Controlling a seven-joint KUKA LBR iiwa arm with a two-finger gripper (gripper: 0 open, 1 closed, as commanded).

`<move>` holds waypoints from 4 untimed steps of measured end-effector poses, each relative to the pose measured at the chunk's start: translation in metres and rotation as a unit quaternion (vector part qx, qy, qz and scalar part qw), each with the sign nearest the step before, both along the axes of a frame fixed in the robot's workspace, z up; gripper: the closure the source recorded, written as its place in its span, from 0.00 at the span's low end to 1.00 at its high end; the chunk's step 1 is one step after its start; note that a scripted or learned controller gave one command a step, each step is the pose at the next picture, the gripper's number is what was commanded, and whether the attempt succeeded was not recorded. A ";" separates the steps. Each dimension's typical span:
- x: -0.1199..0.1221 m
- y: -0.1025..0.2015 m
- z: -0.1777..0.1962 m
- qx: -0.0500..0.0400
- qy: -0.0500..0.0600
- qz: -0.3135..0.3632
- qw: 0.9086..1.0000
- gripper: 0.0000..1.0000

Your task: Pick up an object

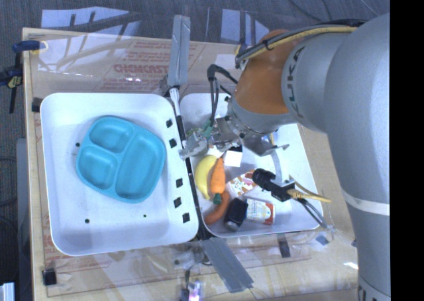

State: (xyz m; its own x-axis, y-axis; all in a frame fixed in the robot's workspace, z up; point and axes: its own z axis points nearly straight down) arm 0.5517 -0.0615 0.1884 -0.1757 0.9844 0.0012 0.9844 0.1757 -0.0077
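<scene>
Whether the gripper (202, 139) has its fingers apart or together cannot be told; it hangs just above the banana (205, 172) in the right bin (306, 154). A carrot (217, 178) leans on the banana's right side. Left of the banana, the left bin (56, 160) holds a blue divided plate (120, 158).

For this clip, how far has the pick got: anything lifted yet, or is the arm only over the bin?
Nothing looks lifted. The grey arm's gripper sits low over the right white bin, just above the yellow banana and orange carrot, which lie on the bin floor among other items. Whether it grips anything cannot be seen. Grasping and lifting remain. The blue divided plate lies in the left white bin.
</scene>
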 end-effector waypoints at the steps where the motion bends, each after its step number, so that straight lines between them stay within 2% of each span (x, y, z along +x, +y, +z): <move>1: 0.009 -0.048 -0.029 0.000 0.002 -0.005 1.000 0.00; 2: -0.040 -0.068 -0.101 -0.003 -0.001 -0.010 1.000 0.00; 3: -0.039 -0.063 -0.095 0.000 0.003 -0.004 1.000 1.00; 4: -0.004 -0.027 0.000 0.000 0.000 -0.008 1.000 1.00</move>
